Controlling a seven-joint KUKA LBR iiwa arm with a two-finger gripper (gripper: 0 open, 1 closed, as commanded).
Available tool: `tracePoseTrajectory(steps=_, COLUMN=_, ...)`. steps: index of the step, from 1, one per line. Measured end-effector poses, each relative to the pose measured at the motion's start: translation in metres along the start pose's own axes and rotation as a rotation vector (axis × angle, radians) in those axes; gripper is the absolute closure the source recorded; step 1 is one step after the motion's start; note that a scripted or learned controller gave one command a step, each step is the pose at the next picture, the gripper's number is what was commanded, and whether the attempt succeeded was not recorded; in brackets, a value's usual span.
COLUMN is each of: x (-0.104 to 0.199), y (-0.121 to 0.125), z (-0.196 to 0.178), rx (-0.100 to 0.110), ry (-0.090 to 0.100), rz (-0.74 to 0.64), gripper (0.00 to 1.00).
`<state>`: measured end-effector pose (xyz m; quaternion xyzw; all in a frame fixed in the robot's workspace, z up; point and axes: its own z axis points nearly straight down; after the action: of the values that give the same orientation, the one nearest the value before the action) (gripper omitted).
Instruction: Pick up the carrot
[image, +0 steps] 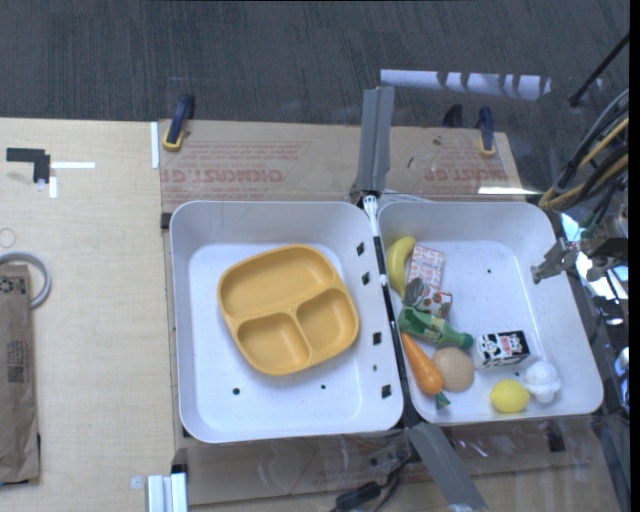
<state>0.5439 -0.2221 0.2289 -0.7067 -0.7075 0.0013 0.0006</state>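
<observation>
We see the gripper (550, 268) at the right rim of the right bin (480, 415), w/ the arm coming in from the right. It hangs over the rim area, touching none of the items. Whether it's spread or pressed together, we can't tell.

The carrot (422, 366) lies well apart from the gripper, down and to its left in the view, at the bin's lower left, close to the divider side. It's orange, lying at a slant, w/ its green top end towards the bin's near rim. Just beside it, on the gripper's side, sits a round beige item (455, 370), touching or nearly touching the carrot. Above the carrot lies a green item (432, 326), approx. across the carrot's upper end.

Further up from the carrot we see a banana (400, 262) and a small printed box (425, 268) beside it, both left of the gripper at about its level. Below the gripper, between it and the near rim, stand a small black-and-white carton (502, 348), a lemon (509, 396) and a white lumpy item (542, 380).

Far left of the gripper, past the divider, the left bin (195, 400) holds a yellow divided plate (288, 308) w/ three compartments.
</observation>
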Motion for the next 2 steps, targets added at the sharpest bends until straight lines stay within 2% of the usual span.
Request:
tracePoseTrajectory(steps=1, x=-0.001, y=-0.066, z=-0.175, rx=0.000, ry=-0.001, rz=0.080, gripper=0.00)
tracePoseTrajectory(steps=2, x=0.006, y=-0.066, z=-0.210, rx=0.001, ry=-0.001, rz=0.388, gripper=0.00)
